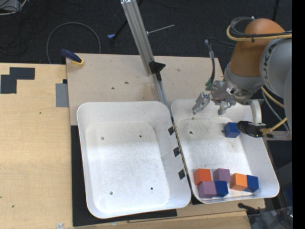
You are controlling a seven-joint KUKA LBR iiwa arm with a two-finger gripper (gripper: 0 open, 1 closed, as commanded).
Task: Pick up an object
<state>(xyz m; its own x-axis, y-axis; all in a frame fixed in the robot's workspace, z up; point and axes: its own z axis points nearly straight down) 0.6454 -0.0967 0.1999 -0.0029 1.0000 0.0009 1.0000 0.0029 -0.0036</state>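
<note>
My gripper (212, 106) hangs over the far edge of the right bin (209, 142), its two fingers spread open with nothing between them. A blue cube (231, 130) lies alone in the right bin, to the right of and a little nearer than the gripper. At the bin's near edge sits a cluster of blocks: an orange one (202, 176), a purple one (221, 175), a larger purple one (206, 189), a blue one (221, 188), another orange one (238, 181) and a blue one (252, 183).
The left bin (124, 156) lies beside the right one, with black clips along the shared rim (175, 150). A slanted aluminium post (140, 35) rises behind the bins. A blue-and-yellow clamp (71, 56) sits at the bench's far left corner.
</note>
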